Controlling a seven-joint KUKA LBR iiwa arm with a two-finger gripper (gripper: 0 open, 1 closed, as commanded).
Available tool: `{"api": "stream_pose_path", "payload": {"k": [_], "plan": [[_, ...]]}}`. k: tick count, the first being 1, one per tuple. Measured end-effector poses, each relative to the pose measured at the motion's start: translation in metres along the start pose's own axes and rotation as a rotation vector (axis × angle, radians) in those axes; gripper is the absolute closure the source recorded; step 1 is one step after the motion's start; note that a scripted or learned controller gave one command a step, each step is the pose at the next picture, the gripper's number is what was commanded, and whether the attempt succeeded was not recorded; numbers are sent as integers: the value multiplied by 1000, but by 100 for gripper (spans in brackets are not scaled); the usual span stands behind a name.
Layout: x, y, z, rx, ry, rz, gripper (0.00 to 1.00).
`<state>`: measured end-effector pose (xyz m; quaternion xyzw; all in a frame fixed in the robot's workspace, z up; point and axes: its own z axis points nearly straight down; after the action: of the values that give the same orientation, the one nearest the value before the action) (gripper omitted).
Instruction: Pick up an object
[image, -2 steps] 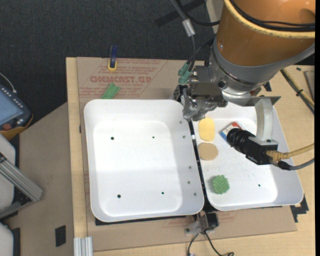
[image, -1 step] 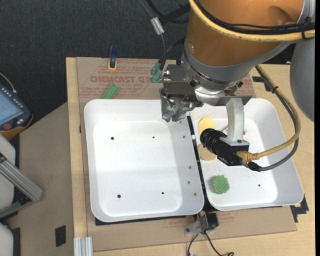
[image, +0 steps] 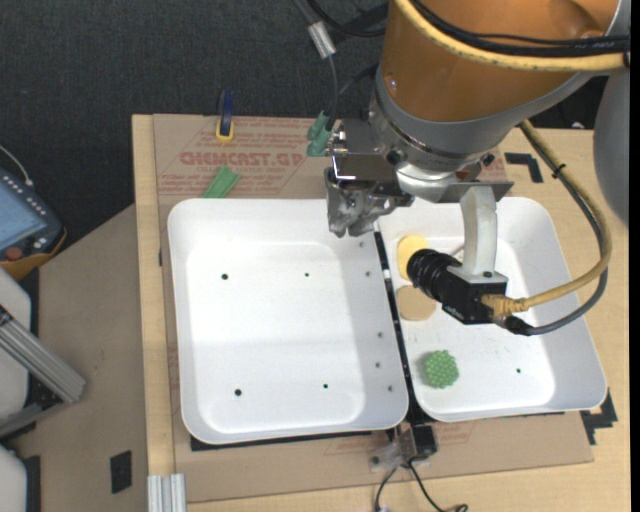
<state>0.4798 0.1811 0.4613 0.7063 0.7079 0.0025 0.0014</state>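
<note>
White plastic made up both shallow bins, and the objects worth picking all lay in the right bin (image: 560, 250): a knobbly green ball (image: 440, 368) near its front wall, a yellow object (image: 409, 250) and a tan round piece (image: 415, 305) close to the divider (image: 388, 300) where the two bins met. We saw the gripper (image: 352, 215) hanging over the back end of that divider, just at the far edge of the left bin (image: 260, 330). Whether its fingers were spread or closed we could not tell, and we saw nothing held between them.

We judged the step in hand to be the approach, with no object yet reached. To do it well, we thought the arm should shift toward the right bin before descending, since a straight drop would have met the raised rims at the divider. The green ball looked the best target: it sat apart from the other pieces with bare floor around it, though the front wall was near. The yellow and tan pieces lay tight against the divider and partly under a black camera mount (image: 455, 285) on the wrist, leaving little room for a finger on that side. A round ball might have rolled if the fingers had closed off-centre.
</note>
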Motion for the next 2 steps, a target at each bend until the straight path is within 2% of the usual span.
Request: {"api": "stream_pose_path", "payload": {"k": [2], "plan": [[2, 1, -21, -4, 1, -2, 100]]}}
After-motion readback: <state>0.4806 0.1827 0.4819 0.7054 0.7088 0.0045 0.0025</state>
